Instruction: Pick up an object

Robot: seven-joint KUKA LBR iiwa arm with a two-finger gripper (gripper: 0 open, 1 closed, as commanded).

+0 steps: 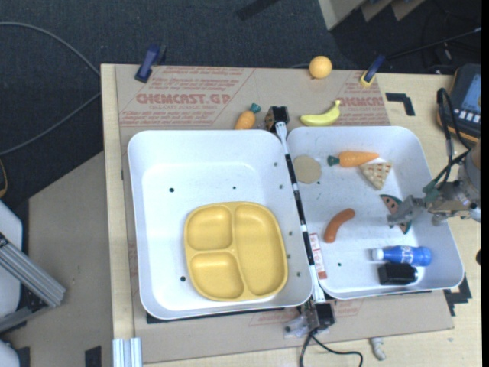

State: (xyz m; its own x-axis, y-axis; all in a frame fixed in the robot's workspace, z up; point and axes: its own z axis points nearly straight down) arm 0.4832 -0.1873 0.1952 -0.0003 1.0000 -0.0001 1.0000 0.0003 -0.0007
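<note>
The gripper [399, 211] hangs over the right side of the right bin [428, 155], its dark fingers spread apart with nothing between them. Just left of it lies a sausage [338, 225]; up and left are a toast wedge [377, 174] and a carrot [356, 158], with a tan disc [308, 170] farther left. Below the gripper rest a blue bottle [405, 255] and a black block [397, 274]. Well to its left, the left bin [153, 167] holds a yellow divided plate [234, 249]. Beyond the bins, the cardboard [183, 98] reads "CHEMCAST G.P." in red; smaller print is illegible. On it sit a banana [321, 115], an orange ball [320, 67] and a small carrot toy [246, 118].
</note>
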